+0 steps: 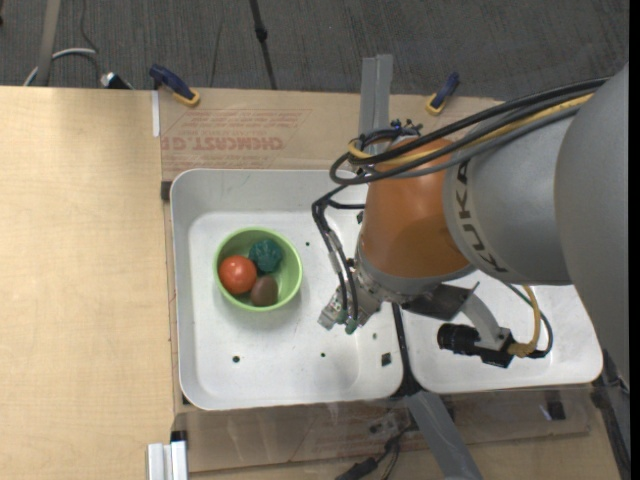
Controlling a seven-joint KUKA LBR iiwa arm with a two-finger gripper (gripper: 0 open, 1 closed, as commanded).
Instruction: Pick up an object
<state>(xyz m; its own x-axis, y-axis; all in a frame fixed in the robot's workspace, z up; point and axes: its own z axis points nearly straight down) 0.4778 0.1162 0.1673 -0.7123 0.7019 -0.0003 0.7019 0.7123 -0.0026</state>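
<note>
A green bowl [259, 269] sits in the left white bin [200, 358]. Inside it lie a red ball [237, 273], a teal crumpled object [266, 254] and a brown ball [264, 290]. My gripper [340, 317] hangs over the right part of the left bin, to the right of the bowl and apart from it. The orange wrist band [410, 218] and grey arm cover most of it, so the fingertips are hard to make out. I see nothing between them.
The right white bin [570, 363] is largely covered by the arm. A wooden board lies left of the bins. Cardboard [250, 133] with two clamps lies behind them. Cables loop around the wrist.
</note>
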